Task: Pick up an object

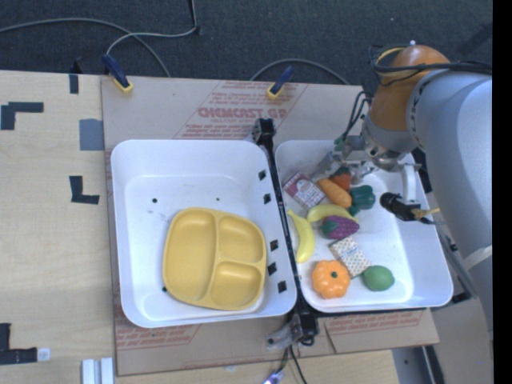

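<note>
Two white bins sit side by side on my counter (48, 214). At nine o'clock, the left bin (136, 166) holds a yellow divided plate (214, 258). Across the divider, the right bin (428, 290) carries a banana (305, 238), a small packet (303, 190), a purple toy (340, 227), an orange pumpkin (331, 278), a green lime (378, 278) and a carrot (334, 192). My jaws (352, 169) hang at the bin's twelve o'clock end, just over the carrot; I cannot tell whether they are parted or closed.

Red print on cardboard sheet (232, 110), upside down, illegible.
</note>
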Robot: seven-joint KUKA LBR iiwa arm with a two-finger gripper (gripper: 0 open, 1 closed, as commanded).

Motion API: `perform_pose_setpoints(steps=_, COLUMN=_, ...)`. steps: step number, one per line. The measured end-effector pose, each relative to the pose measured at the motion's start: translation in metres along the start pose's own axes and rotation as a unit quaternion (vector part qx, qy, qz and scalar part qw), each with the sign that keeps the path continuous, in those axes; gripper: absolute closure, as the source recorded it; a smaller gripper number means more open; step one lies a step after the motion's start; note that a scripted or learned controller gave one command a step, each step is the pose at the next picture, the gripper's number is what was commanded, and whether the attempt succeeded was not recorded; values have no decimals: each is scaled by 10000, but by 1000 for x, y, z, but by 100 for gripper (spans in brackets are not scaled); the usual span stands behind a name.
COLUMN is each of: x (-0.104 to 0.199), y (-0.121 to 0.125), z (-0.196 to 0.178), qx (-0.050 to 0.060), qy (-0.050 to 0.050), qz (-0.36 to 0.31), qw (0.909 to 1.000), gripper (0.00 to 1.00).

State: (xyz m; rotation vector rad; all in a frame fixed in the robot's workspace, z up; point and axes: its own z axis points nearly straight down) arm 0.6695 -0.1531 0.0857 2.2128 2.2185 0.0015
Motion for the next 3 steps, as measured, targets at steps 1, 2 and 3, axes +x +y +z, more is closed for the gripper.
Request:
perform_pose_setpoints(steps=1, x=-1, y=1, z=0, qx=11, qy=11, qz=-3, qw=10000, gripper=0)
perform_pose_setpoints(steps=2, x=9, y=0, z=0, qx=10, qy=-5, qz=7, qw=10000, gripper=0)
perform_pose_setpoints(steps=3, x=9, y=0, z=-8, qx=32, qy=7, qz=6, qw=10000, gripper=100)
